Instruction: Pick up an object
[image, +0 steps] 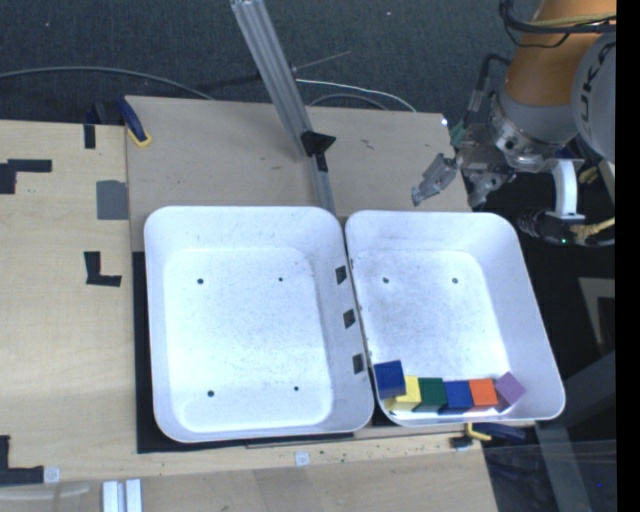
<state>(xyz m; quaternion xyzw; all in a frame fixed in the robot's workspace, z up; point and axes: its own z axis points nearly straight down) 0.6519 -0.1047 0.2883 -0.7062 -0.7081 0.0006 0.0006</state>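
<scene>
Several small blocks lie in a row along the near wall of the right bin (520, 260): a blue block (388, 377), a yellow one (408, 396), a green one (431, 391), a second blue one (458, 394), an orange one (483, 392) and a purple one (510, 386). My gripper (458, 188) hangs above the bench just beyond the right bin's far rim, far from the blocks. It is open, with nothing between its fingers (432, 186).
The left bin (160, 300) sits beside the right one, their rims touching at the middle. A slanted metal pole (280, 75) rises from the bench behind the bins. Black tape marks (98, 268) and a grey patch lie on the bench at left.
</scene>
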